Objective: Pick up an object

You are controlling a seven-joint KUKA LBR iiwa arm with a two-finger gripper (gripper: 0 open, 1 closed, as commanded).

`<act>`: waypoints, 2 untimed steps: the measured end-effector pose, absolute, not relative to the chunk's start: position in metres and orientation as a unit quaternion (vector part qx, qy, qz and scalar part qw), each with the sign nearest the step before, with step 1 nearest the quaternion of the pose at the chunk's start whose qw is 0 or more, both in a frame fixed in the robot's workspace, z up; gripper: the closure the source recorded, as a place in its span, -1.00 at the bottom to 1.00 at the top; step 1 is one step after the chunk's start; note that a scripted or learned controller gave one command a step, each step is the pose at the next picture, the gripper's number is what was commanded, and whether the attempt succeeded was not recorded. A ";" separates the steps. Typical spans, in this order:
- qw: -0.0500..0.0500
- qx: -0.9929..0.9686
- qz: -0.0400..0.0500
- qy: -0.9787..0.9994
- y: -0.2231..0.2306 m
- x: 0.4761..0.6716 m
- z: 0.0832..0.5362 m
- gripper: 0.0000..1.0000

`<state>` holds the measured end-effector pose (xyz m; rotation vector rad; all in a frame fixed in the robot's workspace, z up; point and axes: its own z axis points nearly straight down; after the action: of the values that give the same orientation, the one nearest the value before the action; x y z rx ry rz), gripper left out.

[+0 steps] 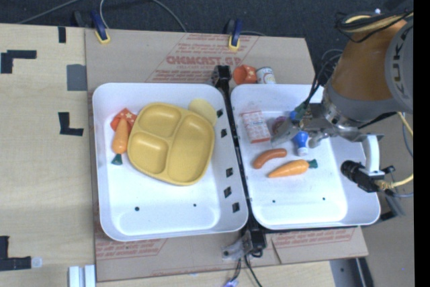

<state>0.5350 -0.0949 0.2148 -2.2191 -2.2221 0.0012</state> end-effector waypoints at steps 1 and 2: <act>0.001 -0.707 0.001 -0.707 -0.115 0.598 0.128 -1.00; -0.001 -0.707 0.000 -0.707 -0.095 0.590 0.086 -1.00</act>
<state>0.5896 -0.0951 0.0860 -2.2217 -2.2233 0.0002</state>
